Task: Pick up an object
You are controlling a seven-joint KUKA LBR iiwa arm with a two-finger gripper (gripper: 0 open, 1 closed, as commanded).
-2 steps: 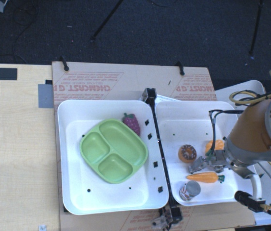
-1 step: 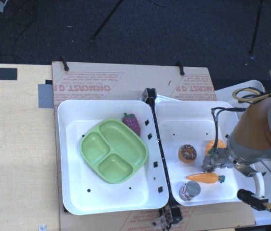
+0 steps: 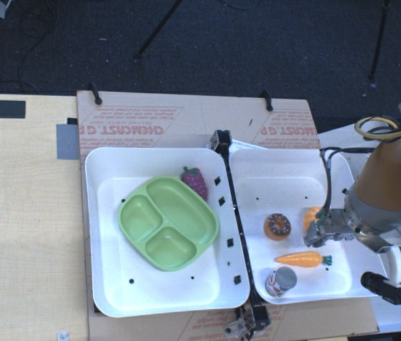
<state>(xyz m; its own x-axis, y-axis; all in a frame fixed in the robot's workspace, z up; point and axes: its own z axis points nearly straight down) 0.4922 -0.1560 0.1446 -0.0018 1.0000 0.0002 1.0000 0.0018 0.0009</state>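
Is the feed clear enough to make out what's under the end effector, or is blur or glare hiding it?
Camera view: soft focus throughout; no strong glare on the right bin; the end effector is dark and blurred, covering part of an orange object; donut and carrot read clearly.

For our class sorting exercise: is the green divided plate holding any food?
Empty: all three compartments of the green plate show bare; the purple grapes lie beside its rim.

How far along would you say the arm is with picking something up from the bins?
Nothing looks lifted yet: the donut, carrot and cup all lie in the right bin. In hand: the claw sits low at that bin's right side, by an orange item. Left: a grasp and the lift.
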